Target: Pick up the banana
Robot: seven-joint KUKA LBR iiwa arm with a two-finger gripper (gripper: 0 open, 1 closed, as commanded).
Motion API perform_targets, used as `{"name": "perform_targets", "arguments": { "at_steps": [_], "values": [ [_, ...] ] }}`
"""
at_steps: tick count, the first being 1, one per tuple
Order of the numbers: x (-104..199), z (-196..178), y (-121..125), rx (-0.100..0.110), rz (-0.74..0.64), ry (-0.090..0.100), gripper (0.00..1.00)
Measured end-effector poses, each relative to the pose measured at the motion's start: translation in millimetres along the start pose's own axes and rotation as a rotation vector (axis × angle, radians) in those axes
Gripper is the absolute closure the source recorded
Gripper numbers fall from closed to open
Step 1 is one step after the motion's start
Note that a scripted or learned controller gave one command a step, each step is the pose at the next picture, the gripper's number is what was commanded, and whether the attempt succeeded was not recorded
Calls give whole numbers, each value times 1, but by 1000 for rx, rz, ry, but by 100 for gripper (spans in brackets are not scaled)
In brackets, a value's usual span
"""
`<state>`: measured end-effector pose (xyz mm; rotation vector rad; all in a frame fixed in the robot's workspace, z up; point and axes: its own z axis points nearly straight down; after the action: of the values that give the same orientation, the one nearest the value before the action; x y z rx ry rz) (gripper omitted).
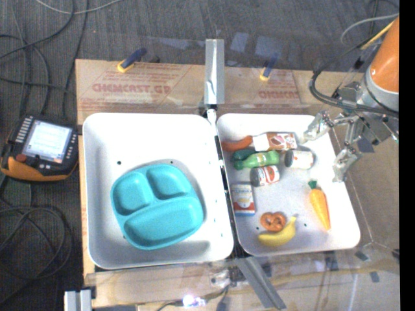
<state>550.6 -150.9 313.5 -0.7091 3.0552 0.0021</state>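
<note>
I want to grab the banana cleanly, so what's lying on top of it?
A pretzel overlaps the banana along its upper edge, left of the raised tip. The rest of the banana shows bare on the bin floor. Whatever banana lies beneath the pretzel is covered.

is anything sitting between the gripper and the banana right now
The carrot lies roughly on the line from the gripper, at the right bin's upper right edge, down to the banana near the bin's front. A pretzel touches the banana's top side. From above, the banana looks uncovered.
</note>
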Motion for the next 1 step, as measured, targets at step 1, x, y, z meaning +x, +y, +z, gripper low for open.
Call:
{"name": "perform_targets", "arguments": {
  "at_steps": [1],
  "values": [
    [26, 129, 68, -3, -134, 4, 0]
  ]
}}
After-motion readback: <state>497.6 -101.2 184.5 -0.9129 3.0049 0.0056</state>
